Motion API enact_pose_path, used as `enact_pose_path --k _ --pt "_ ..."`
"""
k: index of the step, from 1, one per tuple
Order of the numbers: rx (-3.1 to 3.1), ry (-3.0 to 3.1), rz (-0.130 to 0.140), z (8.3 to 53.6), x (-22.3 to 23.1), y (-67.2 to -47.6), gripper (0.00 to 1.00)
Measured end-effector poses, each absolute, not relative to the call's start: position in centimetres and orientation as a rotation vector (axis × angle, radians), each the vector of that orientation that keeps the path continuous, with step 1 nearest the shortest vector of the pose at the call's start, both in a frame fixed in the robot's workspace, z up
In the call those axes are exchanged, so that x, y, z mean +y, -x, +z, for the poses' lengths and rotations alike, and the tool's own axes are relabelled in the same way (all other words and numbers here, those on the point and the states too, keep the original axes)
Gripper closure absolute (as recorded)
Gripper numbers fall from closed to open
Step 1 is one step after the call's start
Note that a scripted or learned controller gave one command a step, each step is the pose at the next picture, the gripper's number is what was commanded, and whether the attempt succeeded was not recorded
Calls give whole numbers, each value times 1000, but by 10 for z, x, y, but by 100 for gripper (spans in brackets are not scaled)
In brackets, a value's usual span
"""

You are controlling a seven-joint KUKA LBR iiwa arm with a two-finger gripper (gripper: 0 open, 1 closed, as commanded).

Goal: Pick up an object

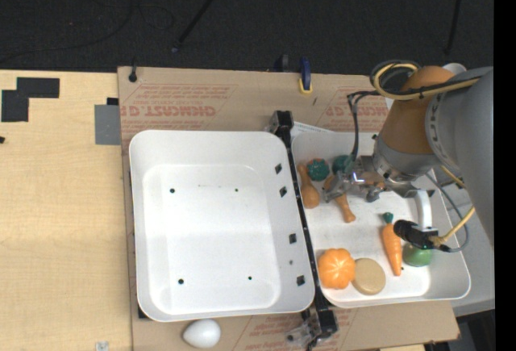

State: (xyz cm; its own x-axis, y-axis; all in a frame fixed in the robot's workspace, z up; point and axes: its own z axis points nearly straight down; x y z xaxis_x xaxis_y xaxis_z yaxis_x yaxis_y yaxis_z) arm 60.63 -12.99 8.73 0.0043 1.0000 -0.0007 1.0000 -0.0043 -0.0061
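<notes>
- The gripper (355,182) hangs low over the far half of the right bin (359,235). A tan stick-shaped piece (345,209) lies slantwise just under its tip, on the near side. This looks the likeliest target, being the closest object.
- Whether the jaws are open or closed cannot be told, because the wrist hides them from above. Nothing can be seen held.
- The step in hand appears to be the descent onto a target, with the grasp not yet confirmed. The next move likely calls for the jaws to straddle the stick across its narrow width, then close and lift straight up.
- A brown gourd-shaped piece (309,190) lies on the divider side of the jaws, near the stick. It is smooth and rounded and could get nudged.
- Two teal pieces (320,169) sit just beyond the jaws on the divider side, small and glossy like moulded plastic.
- Well clear of the jaws toward the bin's near wall lie a tapered carrot (391,248) and a green piece (419,256) touching its side.
- Also there, side by side, are a ribbed orange fruit (336,269) and a flat beige disc (370,277).
- The left bin (210,220), hard white plastic, lies across the divider.
- A white egg (201,333) rests on the bench outside that bin's near rim.
</notes>
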Motion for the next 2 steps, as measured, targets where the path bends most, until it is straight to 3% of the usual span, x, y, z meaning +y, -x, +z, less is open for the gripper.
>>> enact_pose_path --k 1,2 --pt "-2217 2220 6 97 -129 -608 100" --pt "-2237 2211 -14 194 -3 -647 100"
